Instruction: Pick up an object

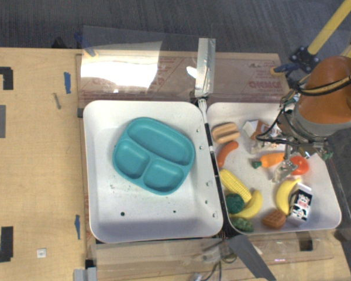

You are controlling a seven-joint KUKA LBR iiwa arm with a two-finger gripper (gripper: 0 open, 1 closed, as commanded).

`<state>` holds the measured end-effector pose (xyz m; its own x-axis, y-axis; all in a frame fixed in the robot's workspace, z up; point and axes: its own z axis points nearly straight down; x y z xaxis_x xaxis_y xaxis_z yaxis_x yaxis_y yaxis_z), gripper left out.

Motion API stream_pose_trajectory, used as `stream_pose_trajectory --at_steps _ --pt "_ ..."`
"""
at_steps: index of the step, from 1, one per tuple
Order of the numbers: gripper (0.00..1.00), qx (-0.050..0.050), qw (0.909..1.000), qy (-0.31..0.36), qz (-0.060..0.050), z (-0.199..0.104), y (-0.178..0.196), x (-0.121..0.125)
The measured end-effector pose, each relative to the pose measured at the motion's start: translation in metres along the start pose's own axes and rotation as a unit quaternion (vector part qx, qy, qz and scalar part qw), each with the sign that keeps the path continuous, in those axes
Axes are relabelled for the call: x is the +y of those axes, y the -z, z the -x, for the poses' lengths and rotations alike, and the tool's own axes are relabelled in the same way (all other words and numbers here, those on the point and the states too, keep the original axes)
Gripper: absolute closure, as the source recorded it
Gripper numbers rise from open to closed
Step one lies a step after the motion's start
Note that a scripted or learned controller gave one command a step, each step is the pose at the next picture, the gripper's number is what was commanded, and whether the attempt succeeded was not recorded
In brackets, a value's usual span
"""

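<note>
A wooden desk [35, 157] carries two shallow white bins side by side. The left bin [105, 215] holds a teal divided plate [154, 155]. The right bin [327, 209] holds toy foods: a hot dog [225, 132], corn cob [234, 182], two bananas [285, 195], a carrot [271, 160], a cookie [274, 218] and a small carton [302, 205]. The tool [288, 167] hangs over the carrot and a red-orange piece [301, 166] near the right wall; its grip state cannot be told.
</note>
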<state>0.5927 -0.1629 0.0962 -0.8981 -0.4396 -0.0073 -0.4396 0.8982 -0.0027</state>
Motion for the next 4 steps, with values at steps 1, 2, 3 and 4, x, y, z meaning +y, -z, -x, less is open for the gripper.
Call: stream_pose_trajectory --at_steps 1,2,3,4 --pt "0.0 -0.001 1.0 -0.004 -0.002 -0.004 -0.007 0.009" --pt "1.0 -0.005 1.0 -0.004 -0.002 0.001 0.003 0.01" --pt "1.0 0.0 0.996 -0.089 0.002 0.027 0.089 0.14" --pt "1.0 0.002 0.9808 0.195 0.003 0.027 0.086 0.083"
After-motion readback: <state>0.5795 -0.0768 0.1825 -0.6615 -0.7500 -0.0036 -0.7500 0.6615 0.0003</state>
